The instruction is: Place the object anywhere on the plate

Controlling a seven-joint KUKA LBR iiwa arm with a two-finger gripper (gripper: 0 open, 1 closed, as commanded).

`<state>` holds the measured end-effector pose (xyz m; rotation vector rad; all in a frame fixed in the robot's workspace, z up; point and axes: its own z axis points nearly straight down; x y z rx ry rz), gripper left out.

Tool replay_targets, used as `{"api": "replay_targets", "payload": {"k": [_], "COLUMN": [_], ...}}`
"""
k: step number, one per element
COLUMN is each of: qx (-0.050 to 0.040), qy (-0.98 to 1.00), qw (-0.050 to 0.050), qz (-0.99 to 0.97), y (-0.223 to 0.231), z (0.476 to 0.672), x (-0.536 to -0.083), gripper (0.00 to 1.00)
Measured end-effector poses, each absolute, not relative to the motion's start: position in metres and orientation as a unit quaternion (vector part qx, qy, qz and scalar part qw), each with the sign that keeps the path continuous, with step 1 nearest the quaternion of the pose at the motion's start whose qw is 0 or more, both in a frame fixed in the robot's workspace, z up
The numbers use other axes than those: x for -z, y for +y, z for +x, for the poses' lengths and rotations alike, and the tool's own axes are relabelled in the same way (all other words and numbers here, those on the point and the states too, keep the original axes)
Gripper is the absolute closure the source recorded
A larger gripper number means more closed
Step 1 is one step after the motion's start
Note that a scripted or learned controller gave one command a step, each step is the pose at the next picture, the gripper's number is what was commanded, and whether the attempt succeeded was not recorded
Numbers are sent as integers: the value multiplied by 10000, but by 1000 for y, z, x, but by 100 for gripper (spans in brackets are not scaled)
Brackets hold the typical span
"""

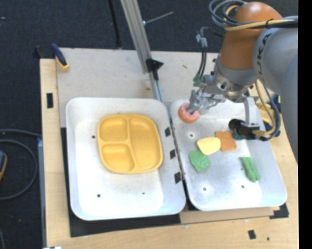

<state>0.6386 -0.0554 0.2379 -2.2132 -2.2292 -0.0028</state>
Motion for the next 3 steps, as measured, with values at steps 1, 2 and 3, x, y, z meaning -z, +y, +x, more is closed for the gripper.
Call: {"api": "replay_targets", "payload": {"k": [1,2,3], "qx": [0,1,1], "qy": [-7094,-7094,-7099], "qw": [6,5,9], "qz": [-7048,-7048,-7043], "y": [-6,40,94], "z": [627,619,610], "x": [-229,-223,-219], "gripper": [100,100,100]}}
